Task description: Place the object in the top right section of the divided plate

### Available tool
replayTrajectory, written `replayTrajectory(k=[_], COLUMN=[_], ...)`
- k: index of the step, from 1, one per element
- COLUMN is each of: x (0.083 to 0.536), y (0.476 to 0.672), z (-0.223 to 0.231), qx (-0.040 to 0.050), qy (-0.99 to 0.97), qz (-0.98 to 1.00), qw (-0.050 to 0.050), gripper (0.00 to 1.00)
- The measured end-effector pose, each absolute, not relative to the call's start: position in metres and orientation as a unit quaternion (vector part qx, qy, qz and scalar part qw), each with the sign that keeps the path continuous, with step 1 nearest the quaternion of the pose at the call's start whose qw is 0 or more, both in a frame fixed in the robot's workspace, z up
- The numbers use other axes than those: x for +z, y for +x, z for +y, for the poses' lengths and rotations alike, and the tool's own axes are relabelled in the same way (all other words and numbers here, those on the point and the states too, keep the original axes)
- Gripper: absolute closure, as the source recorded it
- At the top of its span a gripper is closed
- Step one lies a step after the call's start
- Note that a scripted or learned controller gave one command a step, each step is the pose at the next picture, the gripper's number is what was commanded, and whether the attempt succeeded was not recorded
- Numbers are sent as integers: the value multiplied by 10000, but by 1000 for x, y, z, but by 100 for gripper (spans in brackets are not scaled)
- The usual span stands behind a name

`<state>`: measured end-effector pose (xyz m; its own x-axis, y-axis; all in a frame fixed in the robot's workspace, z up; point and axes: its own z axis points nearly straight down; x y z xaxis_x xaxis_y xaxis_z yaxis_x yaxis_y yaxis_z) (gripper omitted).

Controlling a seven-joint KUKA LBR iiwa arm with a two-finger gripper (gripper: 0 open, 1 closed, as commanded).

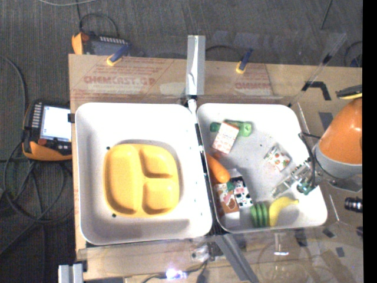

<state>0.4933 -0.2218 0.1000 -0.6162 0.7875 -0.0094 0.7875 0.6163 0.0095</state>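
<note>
The left bin (82, 158) holds a yellow divided plate (142, 178), set near its middle with bare white floor all round; the widest margin lies between the plate and the bin's left and lower walls. The plate's sections are bare, the top right one included. The two bins meet along a shared rim just right of the plate.

In the right bin (294, 119), a green toy (244, 127) lies near the top wall with a small pink-and-white box (225, 138) touching it below. An orange carrot (218, 170) lies along the left wall. Below it, small printed cartons (231, 196) crowd the lower left corner. A green piece (260, 214) and a banana (282, 207) lie side by side near the bottom wall. A clear packet (277, 158) lies alone on open floor in the middle right.

The gripper (293, 181) hangs low over the bin's right side, just above the banana and below the packet; whether it is released or clenched cannot be told. Nothing shows in its grasp.
</note>
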Motion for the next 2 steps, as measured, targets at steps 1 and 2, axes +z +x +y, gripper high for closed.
replayTrajectory(k=[1,2], x=[108,92], y=[494,490], z=[-219,-223], qx=[42,4], qy=[4374,3073], qz=[8992,9516], qw=[58,71], gripper=[100,100])
